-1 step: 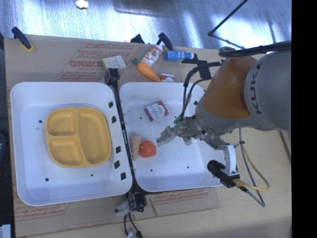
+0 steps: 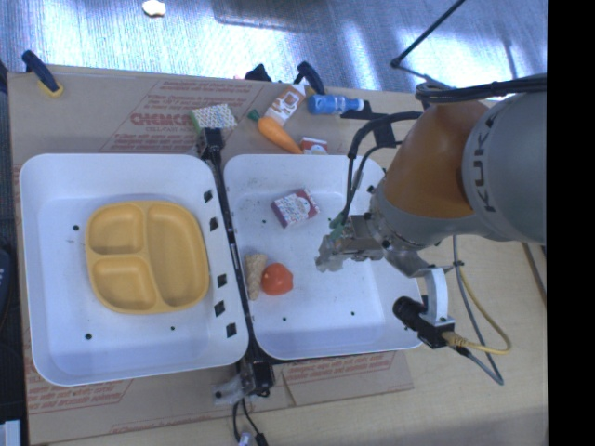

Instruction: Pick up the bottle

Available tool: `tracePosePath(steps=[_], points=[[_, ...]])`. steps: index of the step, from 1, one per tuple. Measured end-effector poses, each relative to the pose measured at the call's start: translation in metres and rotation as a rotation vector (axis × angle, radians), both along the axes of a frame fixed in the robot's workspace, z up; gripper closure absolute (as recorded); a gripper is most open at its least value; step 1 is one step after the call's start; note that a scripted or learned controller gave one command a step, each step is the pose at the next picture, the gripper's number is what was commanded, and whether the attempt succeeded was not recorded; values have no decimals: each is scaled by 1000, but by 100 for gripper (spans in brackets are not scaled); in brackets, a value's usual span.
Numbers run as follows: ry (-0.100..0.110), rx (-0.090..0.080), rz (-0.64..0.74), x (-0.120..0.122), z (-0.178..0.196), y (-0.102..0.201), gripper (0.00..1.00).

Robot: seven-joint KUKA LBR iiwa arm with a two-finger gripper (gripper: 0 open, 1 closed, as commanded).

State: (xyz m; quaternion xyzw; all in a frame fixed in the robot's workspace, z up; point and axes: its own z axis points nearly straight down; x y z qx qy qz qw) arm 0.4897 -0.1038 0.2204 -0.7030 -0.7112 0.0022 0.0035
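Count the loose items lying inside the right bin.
3: a maroon carton near the middle, a red tomato by the left wall, and a tan piece touching it. The arm may hide more.

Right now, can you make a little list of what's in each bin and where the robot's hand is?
left bin: a yellow tray with three sections
right bin: a small red box, a red tomato-like ball, a tan piece touching the ball
behind the bins: a blue bottle lying on its side, a carrot, a small white and orange bottle
gripper: over the right bin, right of the red box, nothing seen between its fingers
arm: reaches in from the right
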Motion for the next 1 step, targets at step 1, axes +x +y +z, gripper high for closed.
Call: tracePosePath(steps=[1], points=[[-4, 0, 176, -14, -29, 32, 100]])
